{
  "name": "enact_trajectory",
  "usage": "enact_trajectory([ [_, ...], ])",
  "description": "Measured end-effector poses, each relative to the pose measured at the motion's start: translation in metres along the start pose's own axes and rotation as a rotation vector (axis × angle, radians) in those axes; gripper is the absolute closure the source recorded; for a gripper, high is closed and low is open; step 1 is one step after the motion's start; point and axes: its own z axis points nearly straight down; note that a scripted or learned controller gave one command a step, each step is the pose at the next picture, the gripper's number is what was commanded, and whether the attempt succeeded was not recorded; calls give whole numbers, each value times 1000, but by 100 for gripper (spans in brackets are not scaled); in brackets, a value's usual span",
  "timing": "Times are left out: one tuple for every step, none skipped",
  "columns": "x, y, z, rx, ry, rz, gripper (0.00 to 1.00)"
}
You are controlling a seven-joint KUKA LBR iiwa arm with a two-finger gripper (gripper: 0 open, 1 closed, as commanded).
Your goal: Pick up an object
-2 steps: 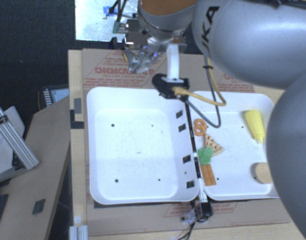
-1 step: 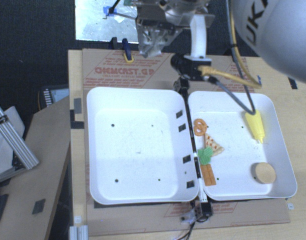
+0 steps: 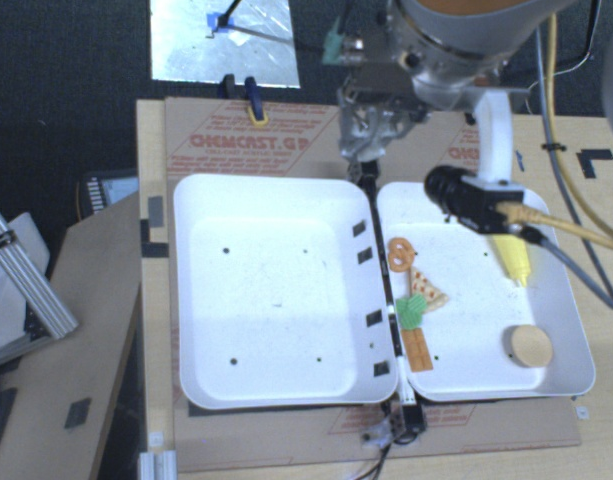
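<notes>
My gripper [image 3: 365, 158] hangs over the back end of the divider between the two white bins, with nothing visibly in it. The right bin [image 3: 566, 308] holds the objects. An orange pretzel shape [image 3: 400, 253] lies near the divider. Below it are a pizza-slice piece [image 3: 429, 292], a green piece [image 3: 411, 312] and an orange bar [image 3: 418, 349]. A tan round disc [image 3: 529, 346] sits at the front right. A yellow bottle-like piece [image 3: 514, 258] lies toward the back right. All of these lie in front of and to the right of the gripper.
The left bin [image 3: 276, 288] stands beside the right one on a cardboard sheet [image 3: 251, 140]. A black fixture with cables [image 3: 468, 202] and a white post [image 3: 494, 138] reach over the right bin's back edge. A shiny plate [image 3: 226, 28] lies behind the bench.
</notes>
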Motion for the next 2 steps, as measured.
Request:
enact_trajectory([
  [49,-6,0,-2,2,-7,100],
  [46,-5,1,-2,1,-4,0],
])
